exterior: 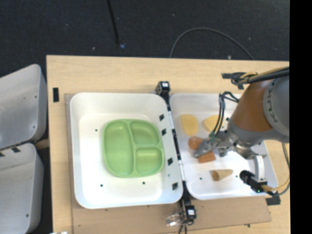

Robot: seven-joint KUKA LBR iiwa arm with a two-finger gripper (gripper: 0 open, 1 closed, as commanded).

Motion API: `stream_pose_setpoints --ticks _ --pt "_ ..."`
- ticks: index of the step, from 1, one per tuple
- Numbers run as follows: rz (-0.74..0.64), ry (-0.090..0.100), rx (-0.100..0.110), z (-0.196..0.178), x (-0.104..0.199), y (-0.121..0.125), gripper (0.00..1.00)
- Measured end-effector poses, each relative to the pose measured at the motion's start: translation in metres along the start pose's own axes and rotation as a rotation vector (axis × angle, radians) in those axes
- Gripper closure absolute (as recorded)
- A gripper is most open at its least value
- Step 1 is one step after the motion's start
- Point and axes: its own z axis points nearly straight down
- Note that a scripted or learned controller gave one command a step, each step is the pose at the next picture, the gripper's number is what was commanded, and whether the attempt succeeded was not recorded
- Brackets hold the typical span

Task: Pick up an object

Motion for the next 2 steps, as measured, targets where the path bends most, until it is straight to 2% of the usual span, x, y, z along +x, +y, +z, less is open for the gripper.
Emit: stream_pose_setpoints --ticks 1,2 --pt "0.006 0.000 -0.005 -0.012 -0.001 0.001 1.00" --pt "0.002 -0.001 -0.009 -0.054 -0.002 0.002 1.00"
